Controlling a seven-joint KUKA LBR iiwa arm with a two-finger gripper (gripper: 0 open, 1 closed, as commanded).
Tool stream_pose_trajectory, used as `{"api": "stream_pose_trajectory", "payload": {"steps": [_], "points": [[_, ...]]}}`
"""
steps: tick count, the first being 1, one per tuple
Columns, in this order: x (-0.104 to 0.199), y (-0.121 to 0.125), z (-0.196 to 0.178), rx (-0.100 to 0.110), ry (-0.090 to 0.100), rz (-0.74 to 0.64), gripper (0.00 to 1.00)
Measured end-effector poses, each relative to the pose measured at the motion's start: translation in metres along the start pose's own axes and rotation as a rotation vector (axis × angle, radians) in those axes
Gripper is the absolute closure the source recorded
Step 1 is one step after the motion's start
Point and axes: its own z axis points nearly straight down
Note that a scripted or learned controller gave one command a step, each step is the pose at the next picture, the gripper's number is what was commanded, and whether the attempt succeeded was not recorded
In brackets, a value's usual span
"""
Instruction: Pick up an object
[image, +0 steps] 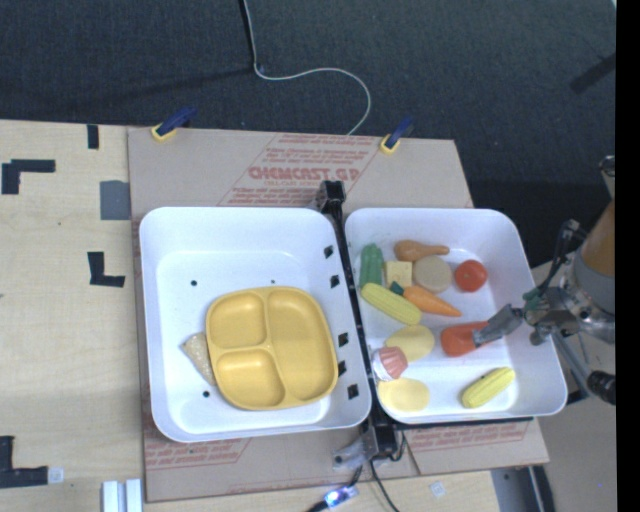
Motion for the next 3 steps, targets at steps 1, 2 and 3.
{"api": "stream_pose_trajectory", "payload": {"steps": [1,2,3], "points": [[0.000,0.003,-0.005,-0.011,-0.003,-0.003,0.00],[0.002,-0.001,0.059,-0.006,0.000,-0.004,0.00],[0.002,-0.001,0.107,-0.012,-0.004,-0.005,0.00]]}}
